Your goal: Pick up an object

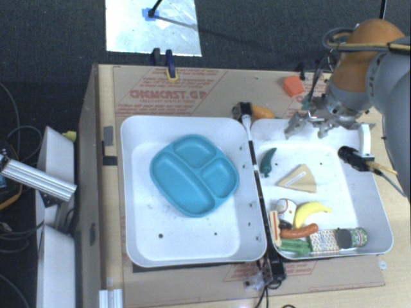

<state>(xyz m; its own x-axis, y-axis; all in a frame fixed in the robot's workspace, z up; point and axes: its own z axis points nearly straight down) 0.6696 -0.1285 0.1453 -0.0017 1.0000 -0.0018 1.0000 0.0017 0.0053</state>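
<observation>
The gripper (310,128) hangs released, nothing between its fingers, over the far end of the right bin (379,204). Nearest, down-left of it, lies a dark green piece (266,161). A tan wedge (298,179) sits directly below the gripper, and a banana (311,212) farther below.

A blue divided plate (194,174) lay flat in the middle of the left bin (144,236). In the right bin (356,194), a dark green pepper (267,161) lay by the dividing wall, with a tan wedge (298,179) just beside it. A yellow banana (310,212), a red sausage (298,231) and a patterned bottle (334,239) on its side lay along the near wall.
</observation>
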